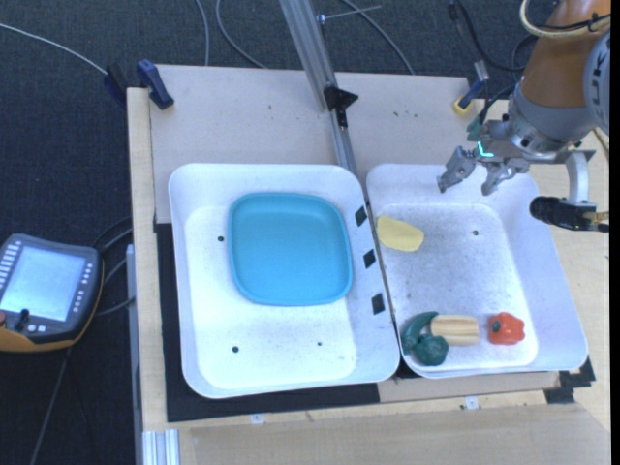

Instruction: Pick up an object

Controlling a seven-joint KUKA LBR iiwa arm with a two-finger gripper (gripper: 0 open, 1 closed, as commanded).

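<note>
My gripper (472,174) hangs over the far rim of the right bin (542,269), near that bin's back edge, with my grey wrist and the orange band (567,42) rising behind it toward the upper right of the view. My two fingers (453,175) are spread apart, and nothing sits between them — I am holding nothing.

The things I could pick up all lie in the right bin, on the nearer side of it from me. Closest is a yellow piece (399,233), pale and rounded, lying against the bin's left wall, down and to the left of my fingers in the view, apart from them. Well away from me, along the bin's near edge, three items sit in a row: a dark green vegetable (424,339) at the left corner, a tan cylindrical piece (455,329) touching it, and a red tomato-like item (505,328) just beside that on the right.

Further off, past the divider between the two bins, the left bin (194,279) holds a light blue square plate (290,248) lying flat — well apart from my fingers. A metal pole (310,42) slants up from between the bins toward the top of the view. Far off to the left, beyond the bench, a handheld control pendant (44,289) with a screen rests on the dark floor.
</note>
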